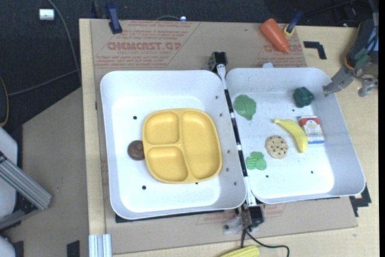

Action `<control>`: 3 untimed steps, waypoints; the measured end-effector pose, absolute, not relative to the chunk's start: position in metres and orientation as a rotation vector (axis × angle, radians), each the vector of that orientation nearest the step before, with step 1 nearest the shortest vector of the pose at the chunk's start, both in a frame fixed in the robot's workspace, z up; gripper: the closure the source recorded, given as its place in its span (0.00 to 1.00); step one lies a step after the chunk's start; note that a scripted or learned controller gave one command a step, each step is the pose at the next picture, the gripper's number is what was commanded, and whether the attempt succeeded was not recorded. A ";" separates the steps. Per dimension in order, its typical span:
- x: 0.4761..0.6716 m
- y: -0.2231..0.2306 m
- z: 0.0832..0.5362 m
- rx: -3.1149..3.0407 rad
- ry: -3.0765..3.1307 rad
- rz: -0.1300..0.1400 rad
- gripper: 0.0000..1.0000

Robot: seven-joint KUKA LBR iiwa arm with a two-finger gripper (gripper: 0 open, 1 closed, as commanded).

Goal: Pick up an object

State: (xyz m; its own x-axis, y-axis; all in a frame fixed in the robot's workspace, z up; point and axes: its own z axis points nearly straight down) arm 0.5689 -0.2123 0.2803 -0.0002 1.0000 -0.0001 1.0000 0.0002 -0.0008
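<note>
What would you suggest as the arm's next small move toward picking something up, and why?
Probably shift the gripper left and down over the dark green toy. The gripper sits at the right bin's upper right edge holding nothing, and that toy is the nearest item, lying apart from the banana and small carton.

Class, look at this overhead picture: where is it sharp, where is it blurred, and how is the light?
Camera view: even, soft light, faint shadows; the yellow plate, banana and cookie are fairly sharp; the gripper at the right edge is blurred; white bins look bright, nearly washed out.
</note>
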 end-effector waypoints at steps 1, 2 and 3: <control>0.666 -0.208 0.169 -2.219 -2.223 0.001 0.00; 0.654 -0.209 0.087 -2.219 -2.221 0.002 0.00; 0.655 -0.210 0.099 -2.222 -2.226 0.001 1.00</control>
State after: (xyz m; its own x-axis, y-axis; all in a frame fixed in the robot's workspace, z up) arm 0.6551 -0.2096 0.0989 -0.0020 1.0000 -0.0026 1.0000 0.0020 0.0021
